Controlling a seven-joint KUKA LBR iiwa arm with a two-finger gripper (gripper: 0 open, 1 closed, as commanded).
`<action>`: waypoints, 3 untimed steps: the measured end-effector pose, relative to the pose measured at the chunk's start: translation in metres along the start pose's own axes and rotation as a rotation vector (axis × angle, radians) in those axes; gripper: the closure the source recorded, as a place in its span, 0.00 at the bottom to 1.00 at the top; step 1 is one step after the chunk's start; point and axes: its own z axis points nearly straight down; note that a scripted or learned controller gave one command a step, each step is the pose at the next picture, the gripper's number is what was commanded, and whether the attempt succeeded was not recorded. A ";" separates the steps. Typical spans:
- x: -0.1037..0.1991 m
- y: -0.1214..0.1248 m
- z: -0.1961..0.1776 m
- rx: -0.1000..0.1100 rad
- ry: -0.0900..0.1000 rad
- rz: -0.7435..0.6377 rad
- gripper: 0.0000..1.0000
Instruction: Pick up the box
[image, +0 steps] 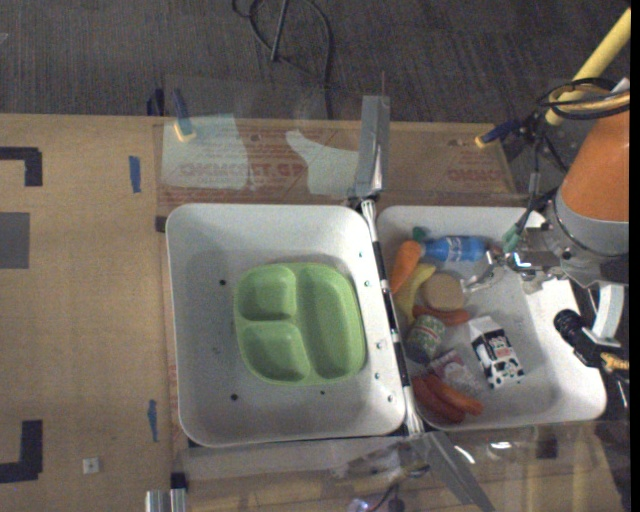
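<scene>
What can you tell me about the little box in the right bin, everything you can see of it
The box is a small carton, white with black patches like a cow pattern, and looks like printed cardboard. It lies on the floor of the right bin, toward the near side, turned at a slant to the bin walls. Its left edge sits close to a crumpled clear wrapper; whether they touch is unclear. The gripper is up and to its right, apart from it.
</scene>
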 end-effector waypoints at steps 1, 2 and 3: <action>-0.033 0.055 -0.213 -0.005 -0.003 0.079 0.00; -0.030 0.057 -0.223 -0.008 -0.006 0.073 1.00; -0.029 0.057 -0.223 -0.008 -0.005 0.072 0.00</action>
